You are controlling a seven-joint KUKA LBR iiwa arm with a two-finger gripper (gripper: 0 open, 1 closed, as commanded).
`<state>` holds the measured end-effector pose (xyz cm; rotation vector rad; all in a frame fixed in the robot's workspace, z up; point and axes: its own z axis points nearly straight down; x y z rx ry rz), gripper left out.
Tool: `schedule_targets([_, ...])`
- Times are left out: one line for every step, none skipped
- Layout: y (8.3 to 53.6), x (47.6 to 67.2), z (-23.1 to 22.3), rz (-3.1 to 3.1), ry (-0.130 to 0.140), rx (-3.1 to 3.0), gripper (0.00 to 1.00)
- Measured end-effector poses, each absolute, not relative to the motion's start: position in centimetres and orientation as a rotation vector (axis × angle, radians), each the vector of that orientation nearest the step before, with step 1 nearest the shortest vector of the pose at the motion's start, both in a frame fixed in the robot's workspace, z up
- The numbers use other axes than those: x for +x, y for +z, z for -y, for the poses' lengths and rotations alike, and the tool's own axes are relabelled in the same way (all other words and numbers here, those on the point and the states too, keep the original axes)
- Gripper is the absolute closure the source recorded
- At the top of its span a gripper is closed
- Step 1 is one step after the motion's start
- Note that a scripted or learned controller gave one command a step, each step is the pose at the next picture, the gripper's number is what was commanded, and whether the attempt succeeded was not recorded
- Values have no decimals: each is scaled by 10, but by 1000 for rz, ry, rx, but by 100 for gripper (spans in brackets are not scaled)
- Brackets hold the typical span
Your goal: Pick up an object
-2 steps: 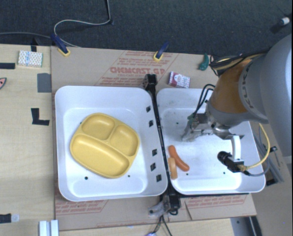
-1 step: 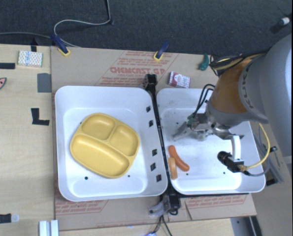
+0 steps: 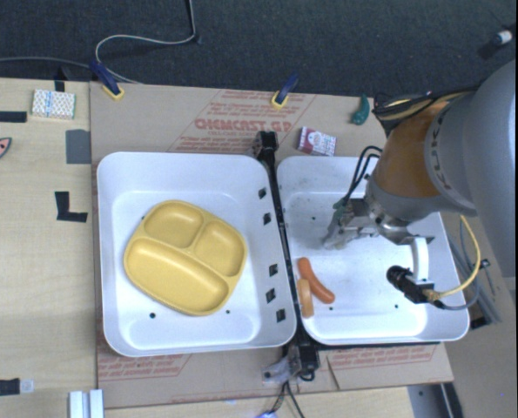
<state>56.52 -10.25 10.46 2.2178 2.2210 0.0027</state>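
Orange-red, smooth and rounded at both ends: a small sausage-shaped piece point(image 3: 318, 287), most likely a plastic toy. Lying flat on the floor of the right bin point(image 3: 372, 313), at about 8 o'clock from the bin's middle and close to the wall shared with the left bin point(image 3: 128, 181). Slanted, with one end towards 10 o'clock and the other towards 4 o'clock. Touching, or very nearly touching, a paler orange piece point(image 3: 306, 300) of much the same shape at its 7 o'clock side; too small to tell which.

Probably light and stiff, hollow perhaps, so little force called for. Likely slippery too, and apt to roll or squirt out sideways under a pinch near either end. Best taken across the short width at mid-length, jaws set square to the long axis, coming down on the side away from the paler neighbour so as not to catch both. Little room towards 9 o'clock because of the bin wall.

Gripper point(image 3: 339, 232) low over the same bin, at about 1 o'clock from the orange-red piece and apart from it, nothing seen in its hold. Released or clenched: cannot tell, too blurred and partly hidden under the grey arm point(image 3: 467, 159) with its orange band. Judged not yet over the target; a short move towards 7 o'clock needed before any descent.

Over in the left bin, a yellow divided plate point(image 3: 185, 255), well apart from all this.
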Motion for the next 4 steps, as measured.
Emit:
schedule_targets([105, 565, 102, -2221, 3, 2218, 0])
schedule_targets([86, 547, 95, -2217, 3, 2218, 0])
schedule_targets([96, 547, 96, -2216, 2, 2217, 100])
schedule_targets([96, 547, 96, -2216, 2, 2217, 0])
